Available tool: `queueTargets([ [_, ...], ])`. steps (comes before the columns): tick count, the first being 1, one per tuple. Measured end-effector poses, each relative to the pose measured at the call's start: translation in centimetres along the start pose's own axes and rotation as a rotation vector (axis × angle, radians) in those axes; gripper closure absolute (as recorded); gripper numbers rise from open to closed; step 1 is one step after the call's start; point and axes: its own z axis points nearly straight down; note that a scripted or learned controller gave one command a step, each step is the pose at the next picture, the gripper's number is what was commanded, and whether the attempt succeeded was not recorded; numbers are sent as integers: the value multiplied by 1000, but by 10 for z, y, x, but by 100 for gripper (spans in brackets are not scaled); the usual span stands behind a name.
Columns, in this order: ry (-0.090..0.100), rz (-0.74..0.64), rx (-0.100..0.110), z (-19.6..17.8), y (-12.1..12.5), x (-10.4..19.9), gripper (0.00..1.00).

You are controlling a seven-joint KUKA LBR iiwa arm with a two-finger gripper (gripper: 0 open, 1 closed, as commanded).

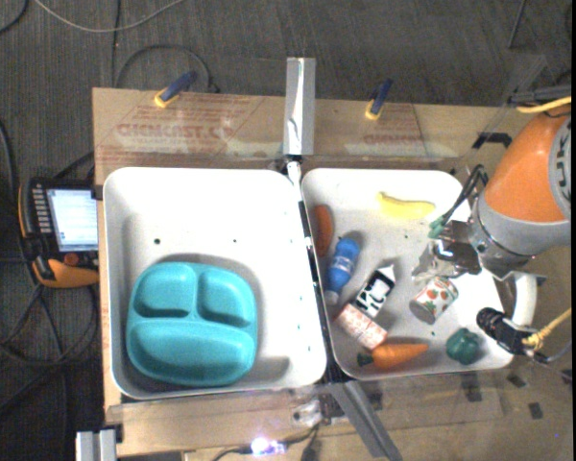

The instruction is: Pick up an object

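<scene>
Camera view: pincer (444, 263) just above small can (434, 299) in right bin (350, 185), grip state indiscernible.

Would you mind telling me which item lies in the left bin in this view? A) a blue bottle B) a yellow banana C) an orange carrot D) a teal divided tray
D: the teal divided tray sits in the left bin, while the banana, blue bottle and carrot all lie in the right bin.
</scene>
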Motion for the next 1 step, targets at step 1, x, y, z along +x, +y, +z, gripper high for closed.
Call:
queueTargets([
  [1, 0, -67, 1, -38, 7, -6, 100],
])
